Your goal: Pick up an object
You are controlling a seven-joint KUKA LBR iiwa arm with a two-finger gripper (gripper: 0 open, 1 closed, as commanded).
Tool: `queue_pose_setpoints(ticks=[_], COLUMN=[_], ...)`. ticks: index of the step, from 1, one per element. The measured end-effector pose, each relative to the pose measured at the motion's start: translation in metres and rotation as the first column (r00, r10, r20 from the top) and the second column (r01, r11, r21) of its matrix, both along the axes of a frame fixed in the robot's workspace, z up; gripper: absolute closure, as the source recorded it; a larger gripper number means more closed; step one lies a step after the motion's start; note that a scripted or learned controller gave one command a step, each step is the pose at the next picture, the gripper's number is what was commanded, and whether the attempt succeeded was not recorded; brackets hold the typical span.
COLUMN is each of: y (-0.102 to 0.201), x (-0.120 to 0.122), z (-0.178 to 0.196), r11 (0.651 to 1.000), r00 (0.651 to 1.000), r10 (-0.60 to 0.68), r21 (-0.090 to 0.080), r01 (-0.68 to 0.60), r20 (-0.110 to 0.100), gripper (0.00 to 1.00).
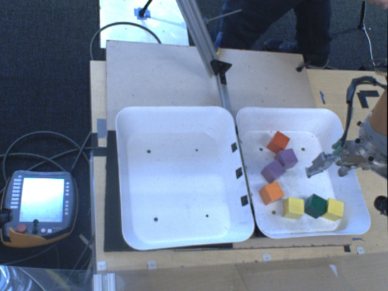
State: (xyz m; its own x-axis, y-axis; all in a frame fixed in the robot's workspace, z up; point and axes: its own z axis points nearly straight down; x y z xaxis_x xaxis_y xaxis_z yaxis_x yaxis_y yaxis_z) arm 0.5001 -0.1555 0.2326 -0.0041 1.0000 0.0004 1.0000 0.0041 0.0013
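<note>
The arm [377,132] is reaching in from the right, its wrist lying low and nearly level. The claw [315,165] is pointing left, its grey fingers [316,163] holding nothing.

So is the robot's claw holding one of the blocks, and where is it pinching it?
No, the gripper holds nothing. It hangs over the right bin, apart from the purple blocks; no block sits between its fingers.

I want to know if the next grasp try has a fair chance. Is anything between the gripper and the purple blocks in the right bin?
Nothing visible does. The gripper sits over the right bin, and bare white floor lies between it and the two purple blocks. The orange, yellow and green blocks lie off to the sides of that path.
</note>
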Motion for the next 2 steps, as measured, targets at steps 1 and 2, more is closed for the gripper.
queue_pose_setpoints(ticks=[1,2], y=[0.000,-0.002], x=[0.000,-0.002], z=[0.000,-0.062], r11=[1.000,1.000], r00=[1.000,1.000], r10=[-0.001,-0.003], r21=[0.000,0.001], r01=[0.001,0.003], r20=[0.001,-0.005], gripper=[0.00,0.00])
